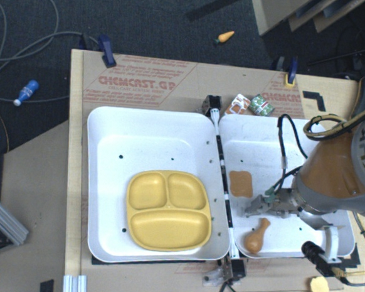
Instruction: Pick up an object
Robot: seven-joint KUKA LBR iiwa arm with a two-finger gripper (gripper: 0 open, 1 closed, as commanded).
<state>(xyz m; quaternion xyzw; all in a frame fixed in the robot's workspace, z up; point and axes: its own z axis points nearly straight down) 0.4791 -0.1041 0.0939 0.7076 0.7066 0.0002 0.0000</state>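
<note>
Jaws [256,208] hover low in right bin [258,145]; whether they're open or closed you can't tell. Brown square [240,183] lies just left of them, drumstick toy [256,236] near side. Lower straight onto one, keep clear of bin divider. Yellow tray [168,210] sits well apart in left bin [105,167], black cable [283,150] trails far side.

The arm [338,167] hides the right bin's [259,132] right side and is itself cut off by the right edge. The gripper [259,207] is blurred. The small packets [252,105] beyond the bins are too small to identify.
</note>
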